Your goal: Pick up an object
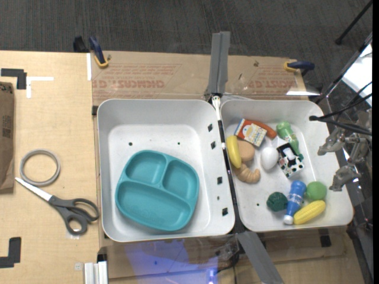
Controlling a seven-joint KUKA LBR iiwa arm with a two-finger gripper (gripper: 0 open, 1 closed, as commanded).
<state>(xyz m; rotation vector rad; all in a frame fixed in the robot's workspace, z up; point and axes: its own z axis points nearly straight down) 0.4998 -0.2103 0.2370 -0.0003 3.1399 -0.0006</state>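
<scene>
The right white bin [331, 220] holds several toy foods. An orange and white box [253, 132] and a green piece [284, 129] lie at its back. A yellow banana [233, 151], a tan round piece [247, 154], a white egg [269, 158] and a black-and-white cow toy [290, 158] sit mid-bin. A croissant [250, 174] lies below them. Near the front are a dark green broccoli [276, 202], a blue bottle [294, 199], a green ball [316, 190] and a yellow piece [309, 212]. The left bin [112, 135] holds a teal divided plate [157, 189].
On the wooden bench left of the bins lie grey-handled scissors [65, 207] and a tape ring [39, 166]. A brown bag [6, 135] sits at the left edge. Metal brackets and cables [346, 152] crowd the right bin's outer side.
</scene>
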